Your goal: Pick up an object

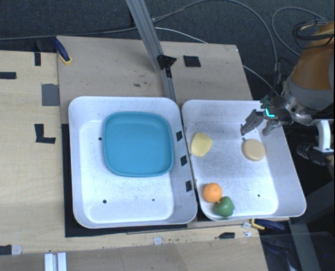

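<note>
The right bin (280, 191) holds a pale yellow lump (201, 144) near its left wall, a tan round object (253, 149) at mid right, an orange ball (212, 192) and a green object (224, 206) at the front. My gripper (259, 125) hangs just above and behind the tan object, open, its two dark fingers spread with nothing between them. The arm's orange band (314, 66) shows at the right edge.
A blue square plate (138, 143) lies in the left bin (88, 208). A grey metal post (150, 33) slants up from between the bins. Cables (257, 21) run across the dark floor behind the bench.
</note>
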{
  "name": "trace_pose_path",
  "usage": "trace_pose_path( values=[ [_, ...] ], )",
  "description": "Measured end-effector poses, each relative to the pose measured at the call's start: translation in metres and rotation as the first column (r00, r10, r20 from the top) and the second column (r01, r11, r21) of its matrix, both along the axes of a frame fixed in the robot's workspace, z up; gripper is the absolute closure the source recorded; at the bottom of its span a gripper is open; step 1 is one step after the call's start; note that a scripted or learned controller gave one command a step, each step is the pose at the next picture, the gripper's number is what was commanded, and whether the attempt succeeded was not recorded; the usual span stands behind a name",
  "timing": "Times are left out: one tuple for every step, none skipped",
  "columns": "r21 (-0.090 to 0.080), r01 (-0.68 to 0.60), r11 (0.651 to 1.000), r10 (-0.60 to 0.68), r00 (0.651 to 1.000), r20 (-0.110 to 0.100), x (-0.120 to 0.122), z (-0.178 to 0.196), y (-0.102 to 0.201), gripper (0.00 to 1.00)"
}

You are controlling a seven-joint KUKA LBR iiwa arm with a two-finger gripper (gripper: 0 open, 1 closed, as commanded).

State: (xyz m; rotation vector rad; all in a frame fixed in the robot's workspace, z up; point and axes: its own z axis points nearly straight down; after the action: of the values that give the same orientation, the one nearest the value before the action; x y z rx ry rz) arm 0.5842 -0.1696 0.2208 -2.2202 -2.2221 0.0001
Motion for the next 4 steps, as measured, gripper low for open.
trace_pose_path(
  values=[
    [0.0,0.0,1.0,0.0,1.0,0.0,0.0,0.0,0.0,0.0],
    [0.001,0.0,1.0,0.0,1.0,-0.004,0.004,-0.044,0.004,0.0],
    [0.001,0.001,1.0,-0.001,1.0,-0.005,0.002,-0.094,-0.005,0.0],
    [-0.004,0.001,1.0,-0.001,1.0,0.007,0.004,-0.129,-0.007,0.0]
  ],
)
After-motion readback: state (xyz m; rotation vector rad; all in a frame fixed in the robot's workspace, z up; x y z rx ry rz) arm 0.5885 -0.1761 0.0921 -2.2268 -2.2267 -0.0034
